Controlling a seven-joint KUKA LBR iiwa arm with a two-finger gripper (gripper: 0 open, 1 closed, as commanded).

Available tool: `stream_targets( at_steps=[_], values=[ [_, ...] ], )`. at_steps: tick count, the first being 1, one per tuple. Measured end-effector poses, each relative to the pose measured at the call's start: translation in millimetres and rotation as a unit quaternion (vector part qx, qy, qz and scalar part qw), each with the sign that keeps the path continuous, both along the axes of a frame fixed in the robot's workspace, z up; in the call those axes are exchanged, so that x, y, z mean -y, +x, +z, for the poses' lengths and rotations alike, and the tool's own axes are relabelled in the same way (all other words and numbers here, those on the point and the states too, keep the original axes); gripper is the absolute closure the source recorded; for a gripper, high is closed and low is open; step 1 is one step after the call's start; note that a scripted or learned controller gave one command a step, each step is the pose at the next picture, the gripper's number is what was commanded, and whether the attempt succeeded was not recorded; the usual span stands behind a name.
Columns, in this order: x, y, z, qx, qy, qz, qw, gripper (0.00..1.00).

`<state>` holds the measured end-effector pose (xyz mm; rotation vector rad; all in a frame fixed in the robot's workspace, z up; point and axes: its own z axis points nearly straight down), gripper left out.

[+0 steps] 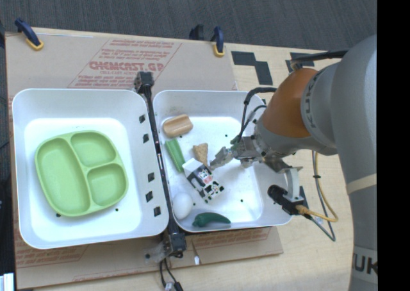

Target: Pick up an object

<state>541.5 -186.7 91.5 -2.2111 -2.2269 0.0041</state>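
Dark grey carpet surrounds a bench topped with printed cardboard (128, 65), clamped at its far edge. Two shallow white bins sit side by side on it.

Left bin (25, 225): holds a green divided plate (80, 171), lying flat toward the bin's left side. Nothing else in it.

Right bin (256, 213): all the loose candidates are here. A tan bread roll (177, 125) near the far left corner; a green stick-like piece (174, 154) along the left wall; a small tan wedge (201, 152) just beside it; a white-and-black printed item (205, 179) about mid-bin; a white egg-shaped piece (182, 206) near the front left corner; a dark green pepper-like item (211, 220) against the front edge.

Progress: pick not yet made, as far as I can judge. Every object rests on the bin floor, none lifted. What remains is closing on one object and raising it clear.

Arm: enters over the right bin's right edge, orange band above the wrist, wrist tilted down and toward the bin's middle. The gripper (221, 156) is low in the bin, tips aimed leftward, near the tan wedge and just above the printed item. Fingers look narrow, perhaps slightly parted, but at this slant I cannot tell the claw's state for certain. Nothing is visibly between the fingers.
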Motion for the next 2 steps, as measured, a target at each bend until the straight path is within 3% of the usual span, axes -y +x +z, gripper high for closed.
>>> stream_targets(
  at_steps=[1, 2],
  values=[
    [0.6, 0.9, 10.6, 0.000, -0.0009, 0.002, 1.0000, 1.00],
    [-5.0, 99.2, 111.1, 0.004, -0.0006, -0.001, 1.0000, 1.00]
  ],
)
